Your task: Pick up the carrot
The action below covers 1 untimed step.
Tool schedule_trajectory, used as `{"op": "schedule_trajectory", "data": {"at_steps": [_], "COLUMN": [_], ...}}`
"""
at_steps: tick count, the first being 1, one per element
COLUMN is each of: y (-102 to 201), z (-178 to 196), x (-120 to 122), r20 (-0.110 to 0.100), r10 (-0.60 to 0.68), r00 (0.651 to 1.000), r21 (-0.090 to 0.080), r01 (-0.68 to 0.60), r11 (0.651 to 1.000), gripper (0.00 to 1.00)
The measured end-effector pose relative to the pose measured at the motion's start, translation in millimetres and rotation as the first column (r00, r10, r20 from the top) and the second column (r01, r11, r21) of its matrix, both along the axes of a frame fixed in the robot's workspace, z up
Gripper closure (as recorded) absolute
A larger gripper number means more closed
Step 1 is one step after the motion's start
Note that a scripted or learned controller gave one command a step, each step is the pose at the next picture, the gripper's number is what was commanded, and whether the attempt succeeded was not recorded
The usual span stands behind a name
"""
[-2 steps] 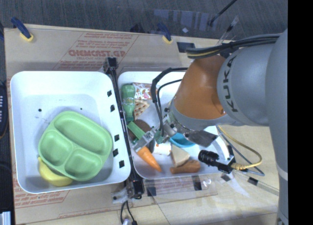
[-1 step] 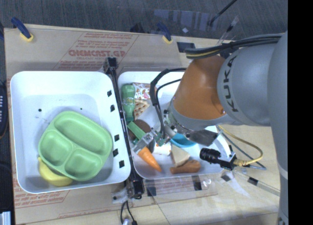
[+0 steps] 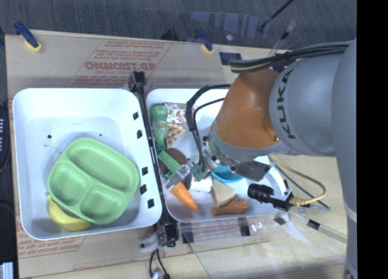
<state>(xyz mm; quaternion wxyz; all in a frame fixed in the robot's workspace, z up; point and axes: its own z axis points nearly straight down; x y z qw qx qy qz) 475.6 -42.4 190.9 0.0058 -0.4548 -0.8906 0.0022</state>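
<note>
The carrot [image 3: 183,196] is a small orange cone lying near the front left corner of the right bin [image 3: 209,218], with its tip pointing to the front right. My gripper [image 3: 186,175] hangs low just behind the carrot's thick end, at or very near it. The grey and orange wrist hides much of the gripper from above.
Around the carrot in the right bin lie a green bottle [image 3: 159,124], a printed packet [image 3: 176,118], a brown piece [image 3: 176,156], a blue cup [image 3: 228,176], a white wedge [image 3: 223,194] and a brown sausage [image 3: 230,209]. The left bin [image 3: 36,108] holds a green divided plate [image 3: 94,181] over a yellow object [image 3: 65,218].
</note>
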Motion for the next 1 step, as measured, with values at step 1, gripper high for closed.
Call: {"op": "schedule_trajectory", "data": {"at_steps": [1], "y": [-55.0], "z": [-100.5], "x": [-0.4], "r20": [0.003], "r10": [-0.241], "r00": [0.971], "r21": [-0.002], "r01": [0.241], "r11": [0.971], "gripper": [0.00]}}
